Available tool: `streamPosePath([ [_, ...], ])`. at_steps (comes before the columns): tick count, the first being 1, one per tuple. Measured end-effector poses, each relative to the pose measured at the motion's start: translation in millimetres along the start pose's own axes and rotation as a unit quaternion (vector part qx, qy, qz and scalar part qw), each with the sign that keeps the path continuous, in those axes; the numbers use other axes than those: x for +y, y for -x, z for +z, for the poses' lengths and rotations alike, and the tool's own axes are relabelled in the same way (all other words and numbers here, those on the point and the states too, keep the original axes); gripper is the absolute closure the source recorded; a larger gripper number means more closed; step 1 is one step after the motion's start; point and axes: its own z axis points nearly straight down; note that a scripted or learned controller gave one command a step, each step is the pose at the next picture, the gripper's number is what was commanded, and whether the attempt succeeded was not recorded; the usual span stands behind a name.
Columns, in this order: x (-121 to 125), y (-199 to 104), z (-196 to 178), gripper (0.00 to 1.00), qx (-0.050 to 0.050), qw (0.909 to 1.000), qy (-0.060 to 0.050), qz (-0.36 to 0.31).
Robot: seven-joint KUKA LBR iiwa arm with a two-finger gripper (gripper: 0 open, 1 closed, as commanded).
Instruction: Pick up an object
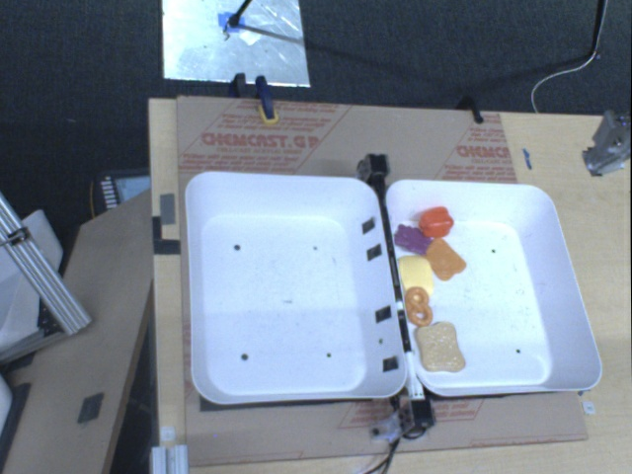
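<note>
Two white bins side by side – the left bin (276, 284) and the right bin (513, 294), whose left edge carries six small pieces: red (435, 221), purple (410, 238), orange (445, 260), yellow (415, 273), a ring (419, 308) and tan toast (439, 348). The gripper (604, 146) sits at the far right, well apart from the cluster – whether it's open or closed, I cannot tell.

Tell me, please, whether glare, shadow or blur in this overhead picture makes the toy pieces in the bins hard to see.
Camera view: light is even and soft; the foil sheet at the top glares; the left bin has faint shading by its walls; the whole picture is slightly soft, so the red piece, purple piece and tan piece show colour but little detail.
</note>
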Motion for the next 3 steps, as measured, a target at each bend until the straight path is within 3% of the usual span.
streamPosePath([
  [1,-2.9,-75.4,117.5,1.0,0.002,0.9999,-0.016,-0.002],
  [2,8.0,-170.3,108.0,1.0,0.002,0.9999,-0.01,-0.004],
  [3,-1.3,-238.0,81.4,1.0,0.003,1.0,-0.009,-0.002],
])
